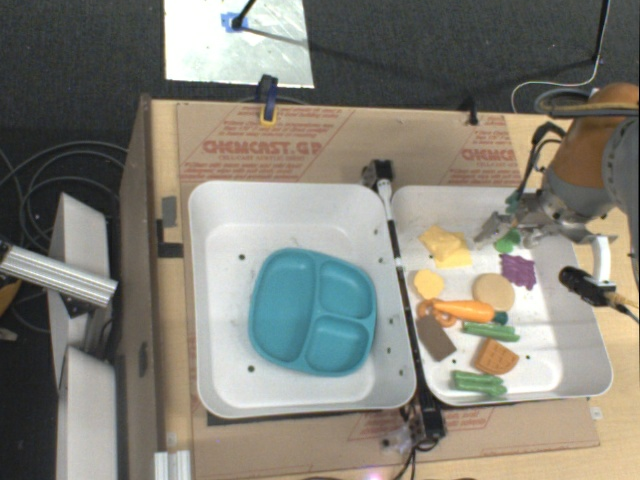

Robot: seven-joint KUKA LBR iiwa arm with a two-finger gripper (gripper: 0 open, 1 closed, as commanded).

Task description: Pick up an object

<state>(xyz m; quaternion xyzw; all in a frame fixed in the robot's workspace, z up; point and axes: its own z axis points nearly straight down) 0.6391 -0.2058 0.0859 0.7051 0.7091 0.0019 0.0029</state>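
At the right of the frame the grey arm with its orange band reaches in over the right-hand bin (590,368), and its tool (512,226) sits low over the upper part of that bin, close to a small green piece (508,238) and just above a purple toy (517,269). Whether the tool is released or clenched cannot be told from this slant; the green piece lies right at its tip, but it is not clear that anything is grasped. The candidates for picking all lie in the right bin: a yellow block (445,245) toward the upper left of that bin, a small yellow round (428,285) below it, a tan disc (494,291) near the middle, an orange carrot (466,310) lying across beside it, a brown slab (435,338), a green bean pod (490,332), an orange waffle-like piece (496,357) and another green pod (478,383) near the lower rim. The left-hand bin (215,268), in the middle of the frame, carries a teal divided plate (312,310). Both bins rest on the brown surface (270,143). As a judgement, the task looks barely under way: the tool is down at the objects, nothing is seen lifted clear, and the securing and raising of one item are left to do.
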